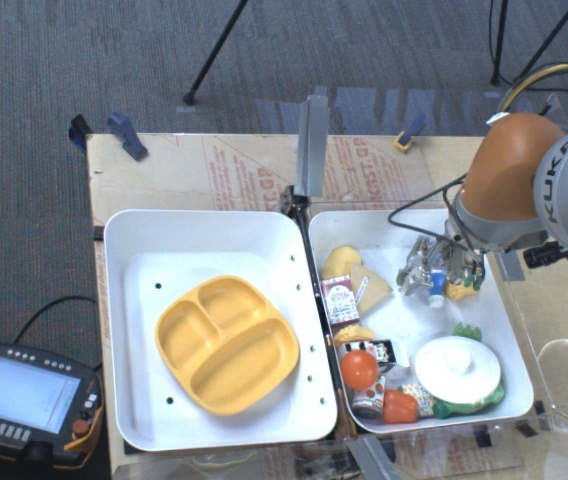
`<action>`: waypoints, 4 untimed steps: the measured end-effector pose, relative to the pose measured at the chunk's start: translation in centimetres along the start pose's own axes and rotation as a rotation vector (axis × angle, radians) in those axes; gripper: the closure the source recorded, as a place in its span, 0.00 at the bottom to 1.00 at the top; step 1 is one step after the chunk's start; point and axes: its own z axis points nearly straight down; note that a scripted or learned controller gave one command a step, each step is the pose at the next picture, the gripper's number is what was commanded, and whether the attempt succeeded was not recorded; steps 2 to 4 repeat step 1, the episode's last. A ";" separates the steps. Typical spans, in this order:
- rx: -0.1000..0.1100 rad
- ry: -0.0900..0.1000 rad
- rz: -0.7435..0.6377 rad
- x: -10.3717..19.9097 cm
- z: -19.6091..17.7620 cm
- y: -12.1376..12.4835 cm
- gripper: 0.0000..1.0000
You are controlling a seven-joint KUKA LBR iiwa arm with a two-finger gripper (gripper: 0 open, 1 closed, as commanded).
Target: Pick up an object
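Note:
My gripper point(432, 271) hangs low over the upper right part of the right bin point(517, 343), under the orange wrist band. A small blue and white object point(437, 290) lies right below it, and a yellow toy point(462, 288) sits just to the right. Whether anything is held is hidden by the wrist. Left of the gripper are a pale yellow round fruit point(341, 260), a cheese wedge point(371, 290) and a small maroon box point(339, 300). Nearer the front lie a red tomato point(359, 370), a red pepper point(400, 406) and a white lid point(456, 368).
The left bin point(134, 258) holds a yellow divided plate point(226, 343). A black and white packet point(376, 351) and a can point(368, 400) crowd the right bin's front left corner. A grey post point(312, 153) stands behind the bins' shared wall.

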 end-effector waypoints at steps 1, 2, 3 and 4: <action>0.003 0.000 0.395 2.5 0.9 0.0 1.00; 0.003 0.000 0.395 2.5 0.9 0.0 1.00; 0.003 0.000 0.395 2.5 0.9 0.0 1.00; 0.003 0.000 0.395 2.5 0.9 0.0 1.00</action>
